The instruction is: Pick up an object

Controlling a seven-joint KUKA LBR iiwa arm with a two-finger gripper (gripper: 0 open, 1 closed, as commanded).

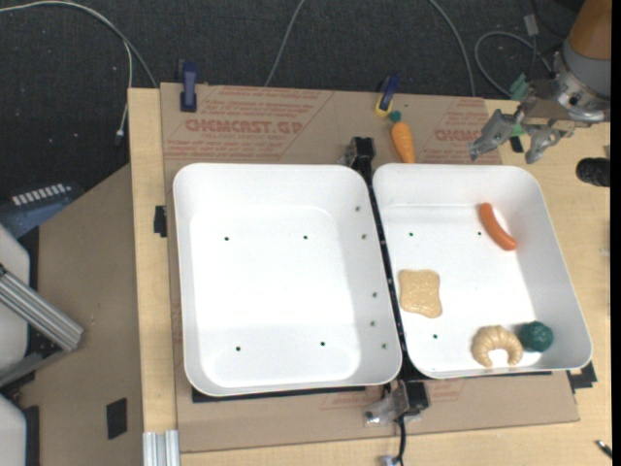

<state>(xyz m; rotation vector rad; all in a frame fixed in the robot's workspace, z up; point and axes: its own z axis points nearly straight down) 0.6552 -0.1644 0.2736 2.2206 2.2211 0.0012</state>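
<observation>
I log the near edge first: a black clamp (403,401) with a cable sits at the front of the bench, at the seam between the two bins. By size from there: the cardboard-covered bench (243,119) carries the left bin (189,289), nothing lying in it that I can see, and the right bin (553,260) touching it along the centre seam. The arm (590,32) enters at the upper right corner, orange band visible, and the gripper (512,136) hangs over the bench just beyond the right bin's far right corner, above bare cardboard and not over the bin. Its fingers stand spread apart, nothing between them. Candidate objects, all in the right bin: a flat tan bread slice (420,292) near the left wall at mid depth; a croissant (497,346) at the front right, with a dark green ball (535,336) just beside it on its right, possibly touching; a red-orange sausage (498,226) lying slantwise near the far right wall. Outside the bins, a small carrot (402,141) lies on the cardboard behind the seam, near a blue clamp (387,93); a second blue clamp (187,85) sits at the far left.
</observation>
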